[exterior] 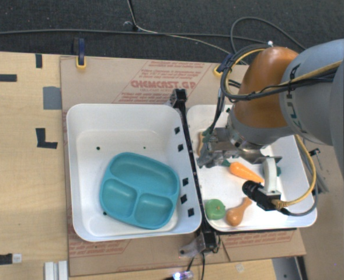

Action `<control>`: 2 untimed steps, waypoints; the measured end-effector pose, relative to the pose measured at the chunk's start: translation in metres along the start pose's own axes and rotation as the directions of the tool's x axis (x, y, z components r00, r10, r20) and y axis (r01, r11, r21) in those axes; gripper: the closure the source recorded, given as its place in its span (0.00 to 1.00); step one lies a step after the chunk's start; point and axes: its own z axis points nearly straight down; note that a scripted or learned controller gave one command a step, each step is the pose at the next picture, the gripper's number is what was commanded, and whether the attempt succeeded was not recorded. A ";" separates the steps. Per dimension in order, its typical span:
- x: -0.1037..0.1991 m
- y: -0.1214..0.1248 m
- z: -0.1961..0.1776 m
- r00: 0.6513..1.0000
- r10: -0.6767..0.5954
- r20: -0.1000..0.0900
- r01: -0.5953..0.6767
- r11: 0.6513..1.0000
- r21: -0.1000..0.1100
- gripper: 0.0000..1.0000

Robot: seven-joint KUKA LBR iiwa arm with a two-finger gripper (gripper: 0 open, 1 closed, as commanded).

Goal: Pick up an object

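A grey arm with an orange band reaches from the right over the right bin on the table. The left bin holds a teal divided tray. Its hand hangs low at the right bin's left wall; I cannot tell its opening or contents. Near it lie an orange carrot, a tan pear-shaped toy and a green round toy. The carrot looks light, rigid and smooth, probably best gripped across its middle.
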 end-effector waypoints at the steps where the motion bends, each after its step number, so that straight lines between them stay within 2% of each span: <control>1: 0.056 0.007 0.013 1.000 0.002 0.001 -0.002 1.000 0.000 1.00; 2: 0.098 0.014 0.011 1.000 0.000 0.000 0.000 1.000 0.000 1.00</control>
